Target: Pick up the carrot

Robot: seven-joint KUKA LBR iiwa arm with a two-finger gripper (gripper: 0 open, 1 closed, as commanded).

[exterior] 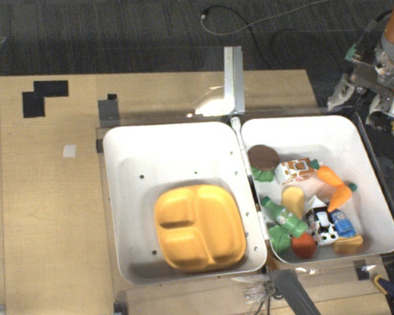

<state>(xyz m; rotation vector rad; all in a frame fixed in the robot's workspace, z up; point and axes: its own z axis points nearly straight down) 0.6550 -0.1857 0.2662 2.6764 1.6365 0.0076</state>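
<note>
My arm (392, 36): it comes in at the upper right corner of the camera view, grey with an orange band, outside the bins.
My pincer (372, 92): it sits above the far right corner of the right bin, off past the rim; I cannot tell how it stands, the parts there are too cluttered to read.
Carrot (333, 179): orange, lying on the toy pile in the right bin, toward the bin's right side, slanting down to the right, well apart from my pincer.
Right bin (358, 134): white and shallow, with a heap of small toys gathered in its middle and near part.
Brown round piece (263, 157): at the far left of the pile, near the wall between the bins.
Small carton (295, 171): white with orange print, just left of the carrot.
Pale yellow piece (293, 199): in the middle of the pile, below the carton.
Green pieces (281, 223): along the left side of the pile.
Red piece (303, 245): at the near edge of the pile.
Left bin (130, 165): white, beside the right bin, their walls touching.
Yellow divided plate (199, 225): lies in the left bin's near right part.
Table (46, 220): light wood, carrying both bins.
</note>
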